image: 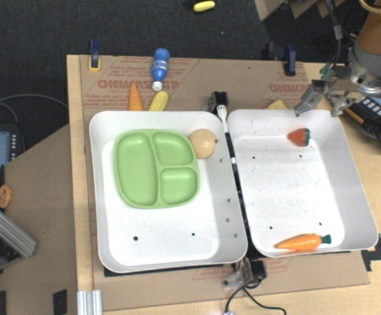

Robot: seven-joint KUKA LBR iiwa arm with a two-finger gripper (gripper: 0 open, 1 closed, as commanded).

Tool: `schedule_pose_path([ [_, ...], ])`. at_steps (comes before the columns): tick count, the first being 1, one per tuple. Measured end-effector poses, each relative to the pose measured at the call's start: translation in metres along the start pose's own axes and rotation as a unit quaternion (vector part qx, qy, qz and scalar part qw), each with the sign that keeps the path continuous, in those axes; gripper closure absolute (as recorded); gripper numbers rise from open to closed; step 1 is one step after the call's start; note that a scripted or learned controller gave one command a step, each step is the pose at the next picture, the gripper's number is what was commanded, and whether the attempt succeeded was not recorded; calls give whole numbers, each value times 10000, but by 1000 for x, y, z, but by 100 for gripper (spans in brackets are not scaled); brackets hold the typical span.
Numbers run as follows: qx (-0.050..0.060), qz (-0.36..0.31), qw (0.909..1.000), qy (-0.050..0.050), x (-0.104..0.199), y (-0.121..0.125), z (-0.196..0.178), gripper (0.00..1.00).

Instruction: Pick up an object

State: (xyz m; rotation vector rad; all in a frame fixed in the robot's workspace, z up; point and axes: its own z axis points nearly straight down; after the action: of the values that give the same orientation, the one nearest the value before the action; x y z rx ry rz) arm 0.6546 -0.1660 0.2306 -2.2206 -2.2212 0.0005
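Strawberry (pixel 299 136) lies at the far end of the right bin (pixel 348 176), so we hold the tool (pixel 320 100), its fingers spread apart above the far rim, ready to centre over the fruit, descend straight and close gently.

Fixed overhead cam, slanted, both bins (pixel 105 176)

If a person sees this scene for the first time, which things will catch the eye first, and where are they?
The green divided plate stands out most, lying in the left bin with a beige ball touching its upper right corner. In the right bin, a red strawberry sits near the far edge and an orange carrot lies along the near edge. The end effector hovers over that bin's far rim, fingers spread.
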Motion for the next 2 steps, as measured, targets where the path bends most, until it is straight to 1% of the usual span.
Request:
schedule_pose_path([
  [1, 17, 21, 10000, 1, -61, 1, 67, 0],
  [2, 38, -11, 10000, 18, -31, 11, 152, 0],
])
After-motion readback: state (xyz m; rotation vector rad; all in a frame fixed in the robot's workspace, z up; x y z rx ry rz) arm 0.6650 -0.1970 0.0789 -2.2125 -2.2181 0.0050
